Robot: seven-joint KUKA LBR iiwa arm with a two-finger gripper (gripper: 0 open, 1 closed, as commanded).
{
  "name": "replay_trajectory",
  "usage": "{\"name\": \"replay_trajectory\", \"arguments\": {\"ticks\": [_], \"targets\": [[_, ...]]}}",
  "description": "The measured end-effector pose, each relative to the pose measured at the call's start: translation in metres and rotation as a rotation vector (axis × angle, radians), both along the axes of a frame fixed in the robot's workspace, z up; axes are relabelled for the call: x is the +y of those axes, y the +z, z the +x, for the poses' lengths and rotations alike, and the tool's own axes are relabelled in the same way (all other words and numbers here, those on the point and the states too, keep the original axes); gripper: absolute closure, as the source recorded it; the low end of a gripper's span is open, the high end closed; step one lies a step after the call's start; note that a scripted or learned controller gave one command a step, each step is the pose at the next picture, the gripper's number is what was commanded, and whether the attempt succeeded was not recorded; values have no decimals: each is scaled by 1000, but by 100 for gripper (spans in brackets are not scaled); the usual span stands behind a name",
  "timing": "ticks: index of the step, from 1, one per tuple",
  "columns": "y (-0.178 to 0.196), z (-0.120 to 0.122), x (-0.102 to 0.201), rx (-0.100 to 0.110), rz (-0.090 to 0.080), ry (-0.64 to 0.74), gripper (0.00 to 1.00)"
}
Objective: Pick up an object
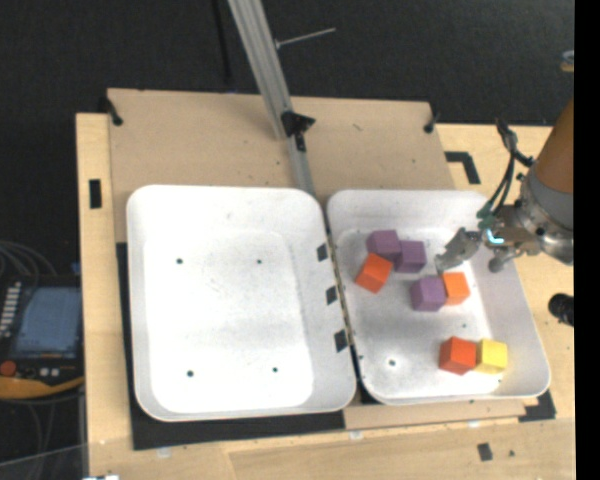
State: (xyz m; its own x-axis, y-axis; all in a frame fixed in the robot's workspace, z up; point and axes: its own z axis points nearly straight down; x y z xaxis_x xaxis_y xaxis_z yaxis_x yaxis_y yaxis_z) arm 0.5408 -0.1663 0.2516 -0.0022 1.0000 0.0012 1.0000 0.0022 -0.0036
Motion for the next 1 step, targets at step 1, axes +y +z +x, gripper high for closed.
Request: {"name": "replay_trajectory", "arguments": {"ticks": [1], "targets": [[2,1,0,-5,-1,0,0]]}}
